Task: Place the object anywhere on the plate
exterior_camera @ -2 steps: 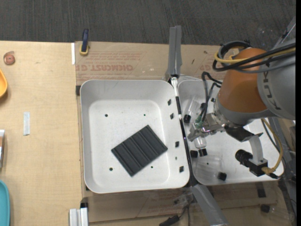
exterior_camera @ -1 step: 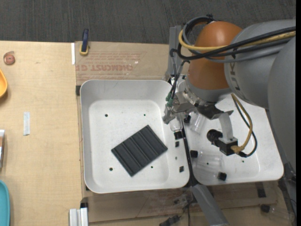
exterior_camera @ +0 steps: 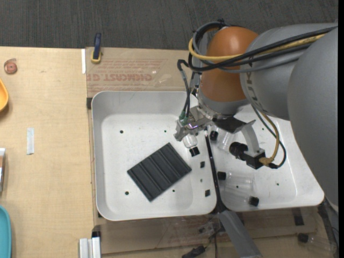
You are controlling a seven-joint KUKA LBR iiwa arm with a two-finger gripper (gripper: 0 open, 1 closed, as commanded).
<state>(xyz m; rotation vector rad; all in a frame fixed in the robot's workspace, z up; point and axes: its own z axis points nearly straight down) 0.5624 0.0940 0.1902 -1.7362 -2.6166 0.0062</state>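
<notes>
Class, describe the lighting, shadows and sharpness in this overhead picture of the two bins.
Camera view: even, soft light; the dark ribbed rectangular plate lies sharp in the left white bin, casting only a faint shadow; mild glare on the orange arm band; the near grey arm looks slightly soft.

Robotics lab: grey industrial arm with orange band (exterior_camera: 228,63), two shallow white plastic bins (exterior_camera: 107,144), light wooden tabletop (exterior_camera: 48,122), dark carpet floor (exterior_camera: 107,9).

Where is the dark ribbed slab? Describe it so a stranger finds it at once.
Start at the two white bins side by side and take the left bin. The dark ribbed slab lies flat on its floor, turned at an angle, below and left of the arm's hand. It is the bin's one large dark grooved rectangle.
</notes>
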